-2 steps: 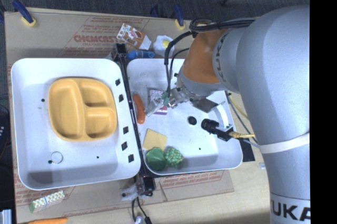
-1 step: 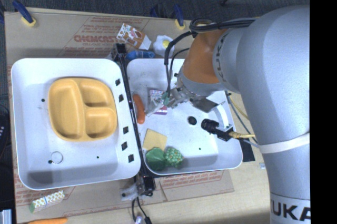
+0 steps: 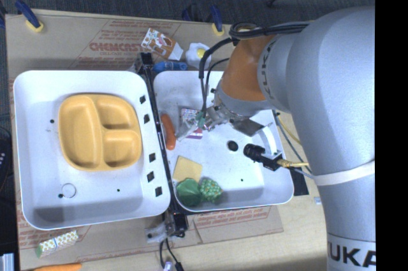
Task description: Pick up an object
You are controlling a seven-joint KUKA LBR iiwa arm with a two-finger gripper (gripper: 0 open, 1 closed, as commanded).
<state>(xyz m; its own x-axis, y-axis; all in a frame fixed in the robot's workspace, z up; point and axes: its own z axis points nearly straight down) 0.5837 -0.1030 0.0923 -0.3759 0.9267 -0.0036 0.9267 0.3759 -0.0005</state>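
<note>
Gripper [image 3: 203,120] is hanging low in the right bin [image 3: 275,190], and you are seeing it reaching in under the grey arm [image 3: 331,91]; a small printed packet [image 3: 190,118] is lying right at its tip, but you cannot tell how the hand is set or whether it is touching. An orange carrot [image 3: 168,130] is lying just left of the packet. A yellow slice [image 3: 187,168] and green vegetables [image 3: 199,190] are resting nearer you. A yellow divided tray [image 3: 100,131] is sitting in the left bin [image 3: 32,155].
</note>
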